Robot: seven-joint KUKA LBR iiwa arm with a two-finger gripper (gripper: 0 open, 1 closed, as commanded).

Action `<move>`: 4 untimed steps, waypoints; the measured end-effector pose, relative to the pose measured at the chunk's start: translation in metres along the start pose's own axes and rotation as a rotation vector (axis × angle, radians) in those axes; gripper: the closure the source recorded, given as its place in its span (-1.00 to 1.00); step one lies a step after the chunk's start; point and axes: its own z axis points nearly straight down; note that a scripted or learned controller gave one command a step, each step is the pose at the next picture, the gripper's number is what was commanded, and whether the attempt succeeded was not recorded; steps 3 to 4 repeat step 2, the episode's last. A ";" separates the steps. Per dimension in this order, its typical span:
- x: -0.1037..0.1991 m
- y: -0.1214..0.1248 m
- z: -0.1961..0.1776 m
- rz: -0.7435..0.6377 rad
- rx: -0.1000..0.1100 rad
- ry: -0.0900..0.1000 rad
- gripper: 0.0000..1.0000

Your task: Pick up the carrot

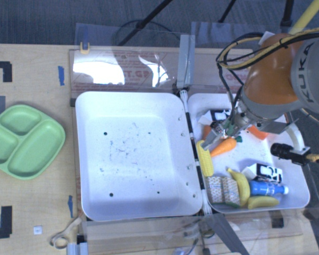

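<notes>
Wooden bench point(32, 206) carries two white bins; the right bin point(300, 193) crowds a corn cob point(205, 160), bananas point(243, 187) and a blue bottle point(266, 188) around the carrot point(223, 146). Orange and stubby, it lies beside the corn, touching the gripper point(217, 135), whose state I cannot tell.

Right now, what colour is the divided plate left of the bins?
Light green; the plate shows best in the camera view.

Only readable bit is part of "KUKA" on the grey arm point(308, 73), right above the right-hand bin point(300, 193).
</notes>
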 end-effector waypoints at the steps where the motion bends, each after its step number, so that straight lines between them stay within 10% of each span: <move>1: -0.011 -0.015 -0.001 -0.253 -0.001 -0.001 -1.00; 2: -0.031 -0.040 -0.001 -0.643 -0.002 -0.002 -1.00; 4: -0.031 -0.040 -0.001 -0.643 -0.002 -0.002 -1.00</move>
